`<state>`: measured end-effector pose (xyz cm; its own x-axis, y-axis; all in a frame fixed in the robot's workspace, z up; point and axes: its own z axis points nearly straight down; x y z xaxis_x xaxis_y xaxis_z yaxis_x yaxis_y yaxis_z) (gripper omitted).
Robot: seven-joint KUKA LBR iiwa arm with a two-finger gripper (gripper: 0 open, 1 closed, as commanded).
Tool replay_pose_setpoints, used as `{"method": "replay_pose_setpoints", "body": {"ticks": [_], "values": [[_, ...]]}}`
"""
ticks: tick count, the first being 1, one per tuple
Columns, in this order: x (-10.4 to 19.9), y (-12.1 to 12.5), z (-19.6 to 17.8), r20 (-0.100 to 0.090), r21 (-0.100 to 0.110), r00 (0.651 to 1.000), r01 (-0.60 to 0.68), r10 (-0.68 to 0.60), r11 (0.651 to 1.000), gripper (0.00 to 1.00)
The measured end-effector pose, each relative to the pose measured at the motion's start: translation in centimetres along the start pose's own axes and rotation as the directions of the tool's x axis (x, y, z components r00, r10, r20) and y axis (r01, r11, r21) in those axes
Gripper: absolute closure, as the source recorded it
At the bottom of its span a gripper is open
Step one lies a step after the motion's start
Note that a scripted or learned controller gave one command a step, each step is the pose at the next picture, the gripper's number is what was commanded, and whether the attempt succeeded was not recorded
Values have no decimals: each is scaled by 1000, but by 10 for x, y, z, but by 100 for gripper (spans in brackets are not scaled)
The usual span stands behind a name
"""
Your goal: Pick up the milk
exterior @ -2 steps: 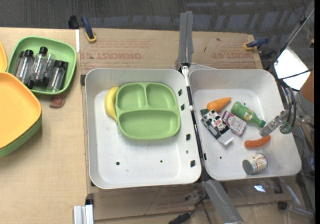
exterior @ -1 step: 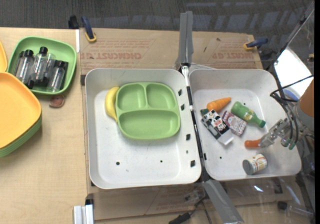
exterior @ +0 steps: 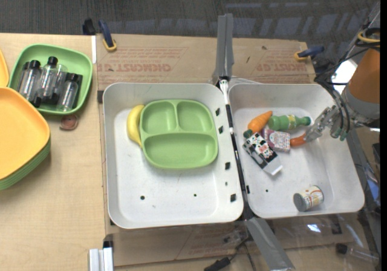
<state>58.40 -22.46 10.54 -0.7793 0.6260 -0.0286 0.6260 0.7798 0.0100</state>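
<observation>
The milk (exterior: pixel 261 149) is a small carton with black and white cow patches. It lies on its side in the right bin (exterior: pixel 338 185), near that bin's left wall. My gripper (exterior: pixel 325 125) hangs over the right side of the same bin, well to the right of the milk and apart from it. It sits close to the end of a green bottle (exterior: pixel 289 122) and a red-orange item (exterior: pixel 297 140).
Around the milk lie an orange carrot (exterior: pixel 260 120) and a pink packet (exterior: pixel 279 140); a small can (exterior: pixel 309 198) rests near the bin's front. The left bin (exterior: pixel 175 203) holds a green divided plate (exterior: pixel 179 133) and a banana (exterior: pixel 133 123).
</observation>
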Motion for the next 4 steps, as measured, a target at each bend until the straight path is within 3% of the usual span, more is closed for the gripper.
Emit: {"method": "replay_pose_setpoints", "body": {"ticks": [1,2,3,4], "values": [[7,2,0,1,1,974,227,-227,974,100],[-26,49,2,-2,-1,921,390,-390,921,100],[-30,31,12,-22,-8,829,558,-558,830,100],[-16,17,13,-22,-13,707,707,-707,707,100]]}}
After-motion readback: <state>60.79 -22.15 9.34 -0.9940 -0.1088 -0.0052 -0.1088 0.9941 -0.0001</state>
